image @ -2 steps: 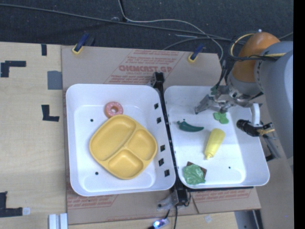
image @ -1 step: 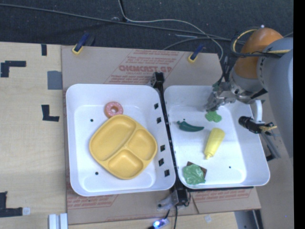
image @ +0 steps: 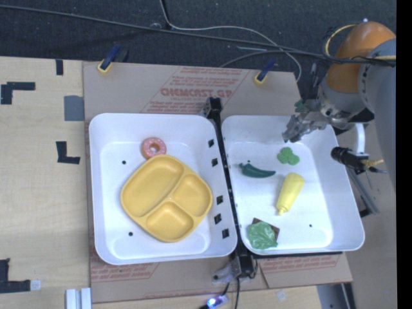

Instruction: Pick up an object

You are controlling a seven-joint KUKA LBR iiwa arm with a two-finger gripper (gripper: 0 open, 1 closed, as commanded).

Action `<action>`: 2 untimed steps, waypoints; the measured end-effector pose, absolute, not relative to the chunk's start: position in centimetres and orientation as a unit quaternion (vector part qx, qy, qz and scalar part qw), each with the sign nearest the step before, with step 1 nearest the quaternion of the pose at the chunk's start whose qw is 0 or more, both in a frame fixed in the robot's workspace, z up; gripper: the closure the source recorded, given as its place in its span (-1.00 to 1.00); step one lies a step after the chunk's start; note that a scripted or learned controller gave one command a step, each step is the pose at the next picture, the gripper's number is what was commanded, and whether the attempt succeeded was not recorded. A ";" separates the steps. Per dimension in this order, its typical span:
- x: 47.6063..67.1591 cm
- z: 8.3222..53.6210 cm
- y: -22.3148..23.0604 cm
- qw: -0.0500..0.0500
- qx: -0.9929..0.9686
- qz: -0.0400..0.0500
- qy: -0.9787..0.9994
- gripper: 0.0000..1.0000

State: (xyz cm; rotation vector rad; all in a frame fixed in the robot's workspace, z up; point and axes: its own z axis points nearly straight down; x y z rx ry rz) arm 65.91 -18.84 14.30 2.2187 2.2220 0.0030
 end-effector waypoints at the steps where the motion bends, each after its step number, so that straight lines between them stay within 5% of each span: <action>1: 66.0 19.1 -19.6 0.002 0.706 0.001 0.708 1.00; 2: 66.1 22.7 -19.5 0.001 0.706 0.001 0.708 1.00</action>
